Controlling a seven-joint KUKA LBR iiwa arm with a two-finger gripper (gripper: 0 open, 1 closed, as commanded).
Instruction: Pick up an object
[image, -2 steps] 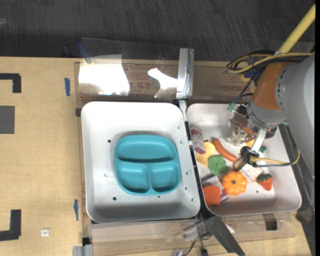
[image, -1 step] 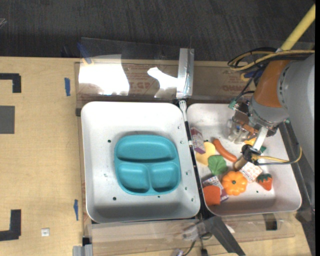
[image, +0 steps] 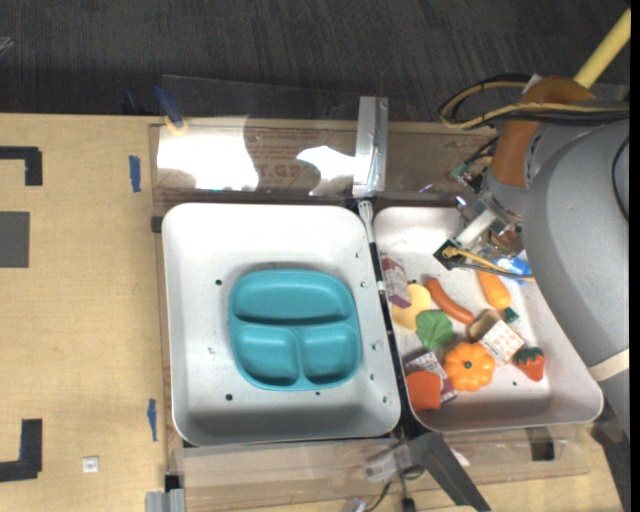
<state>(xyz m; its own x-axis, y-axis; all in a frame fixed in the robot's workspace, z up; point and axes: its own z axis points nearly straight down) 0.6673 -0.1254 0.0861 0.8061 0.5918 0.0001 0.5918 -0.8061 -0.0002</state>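
So the gripper (image: 458, 252) is hanging over the back of the right bin (image: 570, 400), fingers spread a bit with nothing between them. The toys sit just in front of it: a carrot (image: 493, 290) right beside the tips, a hot dog (image: 449, 301) below, then the pumpkin (image: 470, 367) nearer the front. The left bin (image: 190, 300) has a teal tray (image: 295, 326).

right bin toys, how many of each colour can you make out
Right bin, as far as the clutter allows:
orange: 3 (pumpkin, carrot-like piece, sausage-like piece)
red: 2 (piece at the near edge, small one at far right)
green: 1 (leafy piece)
yellow: 1 (piece by the divider)
Total: 7; a few small packets are too jumbled to sort.
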